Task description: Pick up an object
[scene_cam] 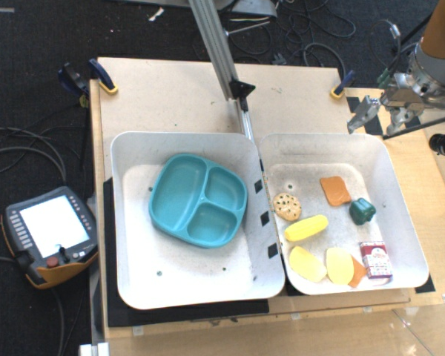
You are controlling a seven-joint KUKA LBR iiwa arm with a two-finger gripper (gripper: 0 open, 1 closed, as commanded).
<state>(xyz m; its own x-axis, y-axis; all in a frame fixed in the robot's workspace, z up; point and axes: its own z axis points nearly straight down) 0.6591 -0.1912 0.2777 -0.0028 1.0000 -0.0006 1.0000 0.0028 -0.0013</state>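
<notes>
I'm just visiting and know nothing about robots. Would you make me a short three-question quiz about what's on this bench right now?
1. True or false: the blue divided plate lies in the left bin.
2. Which item lies nearest the cookie?
A. the red-and-white carton
B. the yellow banana-shaped piece
C. the green object
3. Fill in: the gripper hovers beyond the ____ bin's far corner.

Key: 1. True. 2. B. 3. Right; it is above the bench, not over the items.
</notes>
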